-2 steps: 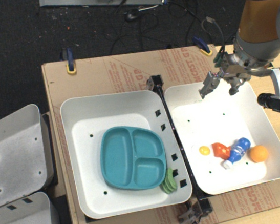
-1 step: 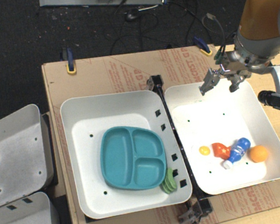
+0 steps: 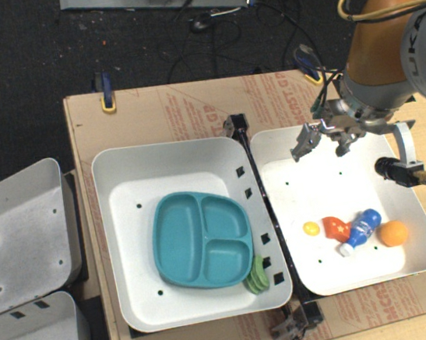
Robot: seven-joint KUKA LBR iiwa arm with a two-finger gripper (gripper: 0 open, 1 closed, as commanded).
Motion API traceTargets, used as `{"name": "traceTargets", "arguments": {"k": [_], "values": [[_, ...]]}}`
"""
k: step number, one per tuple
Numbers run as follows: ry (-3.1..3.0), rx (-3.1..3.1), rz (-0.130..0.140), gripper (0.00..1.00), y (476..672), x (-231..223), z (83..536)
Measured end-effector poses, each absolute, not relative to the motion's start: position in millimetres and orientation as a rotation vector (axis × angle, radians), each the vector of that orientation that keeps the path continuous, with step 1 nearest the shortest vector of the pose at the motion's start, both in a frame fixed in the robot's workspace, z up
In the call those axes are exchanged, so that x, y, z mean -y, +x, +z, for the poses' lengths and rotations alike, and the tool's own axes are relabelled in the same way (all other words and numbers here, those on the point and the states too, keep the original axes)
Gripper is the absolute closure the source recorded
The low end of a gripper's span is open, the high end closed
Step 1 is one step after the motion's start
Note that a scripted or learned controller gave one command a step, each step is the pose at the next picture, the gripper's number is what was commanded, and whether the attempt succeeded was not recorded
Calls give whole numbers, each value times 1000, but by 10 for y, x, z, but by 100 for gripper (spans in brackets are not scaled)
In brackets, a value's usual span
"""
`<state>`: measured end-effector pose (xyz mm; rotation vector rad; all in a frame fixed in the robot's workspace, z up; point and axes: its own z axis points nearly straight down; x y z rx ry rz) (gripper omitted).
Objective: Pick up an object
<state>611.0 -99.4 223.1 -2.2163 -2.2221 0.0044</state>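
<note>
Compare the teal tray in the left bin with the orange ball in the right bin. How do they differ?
The tray is teal, the ball orange. The tray is flat with three compartments; the ball is round. The tray is far larger, covering much of its bin's floor, while the ball sits small near a corner. Both rest untouched in white bins.

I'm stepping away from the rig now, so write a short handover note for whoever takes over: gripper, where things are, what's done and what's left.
Gripper: open, holding nothing, above the far end of the right bin.
Right bin, near end: small yellow piece, red piece, blue bottle, orange ball, all close together.
Left bin: teal divided plate, with a green thing at its near right edge.
Done: nothing picked up yet.
Left: bring the gripper down on one thing, close and lift.
</note>
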Motion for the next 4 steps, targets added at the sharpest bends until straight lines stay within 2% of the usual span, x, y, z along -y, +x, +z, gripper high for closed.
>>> {"name": "traceTargets", "arguments": {"k": [1,2,3,4], "values": [[-2221,2217,5,0,6089,1052,1777],[-2220,2217,6,0,5979,1065,1259],[-2225,2220,-1,100,5999,1065,1395],[-2222,2227,-5,100,6053,1065,1830]]}}
